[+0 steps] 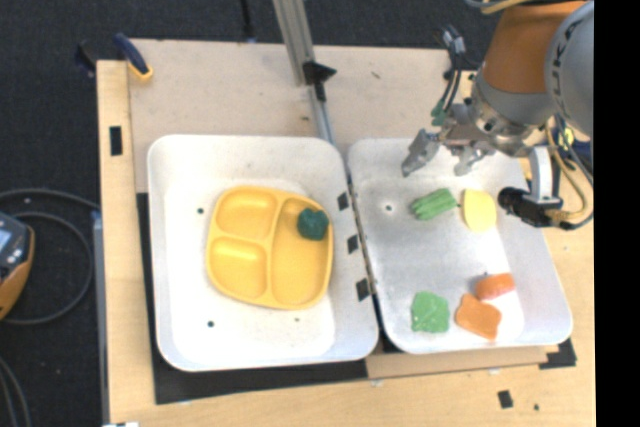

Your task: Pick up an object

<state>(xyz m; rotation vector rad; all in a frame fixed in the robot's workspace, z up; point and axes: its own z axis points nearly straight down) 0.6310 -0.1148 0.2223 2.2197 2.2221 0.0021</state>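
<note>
In the right bin lie a green ridged piece, a pale yellow block, a flat green piece and two orange pieces. My gripper hangs over the bin's far edge, just above the green ridged piece. Its two fingers are spread apart with nothing between them. In the left bin a yellow divided tray holds a dark green ball-shaped object in its upper right compartment.
An aluminium post rises behind the bins, with a black bracket at its base. Black cables loop off the wrist over the right bin's right edge. A blue-and-yellow clamp sits at the bench's far left corner.
</note>
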